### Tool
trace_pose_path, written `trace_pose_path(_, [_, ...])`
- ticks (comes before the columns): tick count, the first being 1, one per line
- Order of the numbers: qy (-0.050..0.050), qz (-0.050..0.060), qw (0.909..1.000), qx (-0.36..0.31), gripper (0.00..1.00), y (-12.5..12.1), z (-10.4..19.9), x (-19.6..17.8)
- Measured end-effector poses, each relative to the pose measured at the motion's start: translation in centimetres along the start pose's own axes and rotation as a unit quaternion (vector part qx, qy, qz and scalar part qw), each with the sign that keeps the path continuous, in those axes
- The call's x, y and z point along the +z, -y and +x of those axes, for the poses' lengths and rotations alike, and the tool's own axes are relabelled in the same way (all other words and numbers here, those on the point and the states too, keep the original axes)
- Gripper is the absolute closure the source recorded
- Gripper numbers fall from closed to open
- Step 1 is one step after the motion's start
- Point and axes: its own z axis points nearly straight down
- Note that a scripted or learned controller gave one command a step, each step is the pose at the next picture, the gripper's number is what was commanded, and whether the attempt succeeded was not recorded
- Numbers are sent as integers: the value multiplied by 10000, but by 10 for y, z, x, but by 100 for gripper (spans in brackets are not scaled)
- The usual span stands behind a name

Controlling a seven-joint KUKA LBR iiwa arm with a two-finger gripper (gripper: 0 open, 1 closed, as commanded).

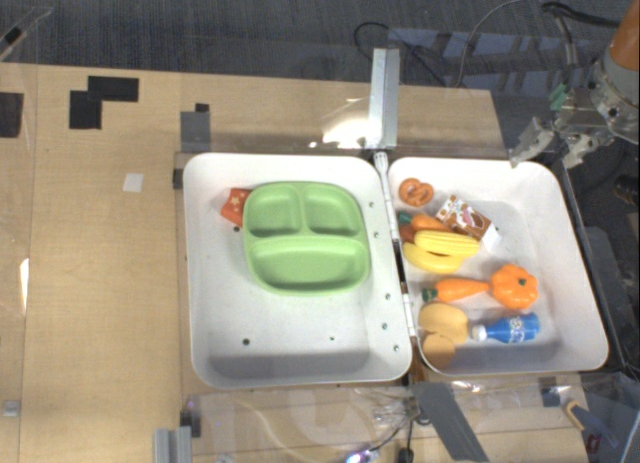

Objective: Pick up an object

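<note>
My gripper (556, 141) hangs over the far right corner of the right bin (560, 251). Its fingers are spread open with nothing between them. Below and to its left, the bin's left half holds a pretzel (415, 192), a snack packet (464, 217), a yellow banana (441, 249), a carrot (459, 290), an orange pumpkin (514, 287), a blue bottle (510, 329) and a tan bread roll (443, 323). All of them lie apart from the gripper.
The left bin (290, 351) holds a green divided plate (303, 237), with a small red item (234, 207) at the plate's left edge. A metal post (384, 101) stands behind the seam between the bins. Cables lie on the floor beyond the bench.
</note>
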Motion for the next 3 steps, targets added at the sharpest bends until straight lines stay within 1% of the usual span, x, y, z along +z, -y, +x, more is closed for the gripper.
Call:
trace_pose_path(1, [12, -46, 9956, -931, 0, 0, 15, 149])
trace_pose_path(2, [-1, -114, 9918, 1271, 0, -14, 25, 159])
trace_pose_path(3, [46, -268, 9987, 437, 0, 2, 66, 168])
